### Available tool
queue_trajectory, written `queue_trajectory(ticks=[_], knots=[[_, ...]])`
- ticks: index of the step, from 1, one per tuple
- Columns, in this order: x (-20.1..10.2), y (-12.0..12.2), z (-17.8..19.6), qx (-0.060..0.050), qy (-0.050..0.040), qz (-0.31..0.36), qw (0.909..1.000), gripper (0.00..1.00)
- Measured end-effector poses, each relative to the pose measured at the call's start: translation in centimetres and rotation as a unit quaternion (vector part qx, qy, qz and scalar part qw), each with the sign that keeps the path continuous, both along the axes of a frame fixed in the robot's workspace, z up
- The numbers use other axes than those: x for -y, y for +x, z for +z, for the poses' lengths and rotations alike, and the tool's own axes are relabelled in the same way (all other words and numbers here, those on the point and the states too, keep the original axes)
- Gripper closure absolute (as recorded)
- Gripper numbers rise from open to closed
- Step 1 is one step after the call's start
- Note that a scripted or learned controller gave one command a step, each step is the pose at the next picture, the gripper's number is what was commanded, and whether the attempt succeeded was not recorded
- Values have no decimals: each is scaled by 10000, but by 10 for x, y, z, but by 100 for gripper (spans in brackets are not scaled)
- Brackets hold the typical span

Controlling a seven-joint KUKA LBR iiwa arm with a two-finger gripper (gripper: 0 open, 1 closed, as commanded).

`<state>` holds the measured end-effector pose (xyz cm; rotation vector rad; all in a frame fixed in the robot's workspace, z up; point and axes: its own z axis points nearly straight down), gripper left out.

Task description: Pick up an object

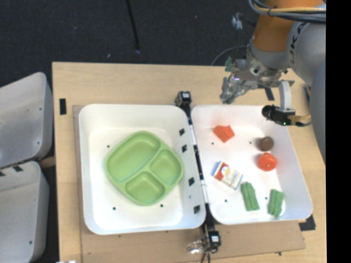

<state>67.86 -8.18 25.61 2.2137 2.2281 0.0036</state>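
Six small items sit in the right bin [296, 196]; I'd go for the orange block [223, 132] at its far left, nearest the gripper [230, 95], which hovers over the bin's far rim, grip state I cannot tell. Block looks rigid, light, faceted and matte, so likely non-slip; I'd pinch across its flat sides. Left bin [88, 201] holds a green tray [143, 169].

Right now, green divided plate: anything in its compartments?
Empty. All three compartments of the green plate show bare green; it lies flat in the left bin.
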Motion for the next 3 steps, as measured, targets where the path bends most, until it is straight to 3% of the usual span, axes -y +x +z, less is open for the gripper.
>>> queue_trajectory(ticks=[2,3], knots=[[-115,-6,0,-12,-2,1,10000,100],[-158,0,-16,-8,-5,-5,10000,100]])
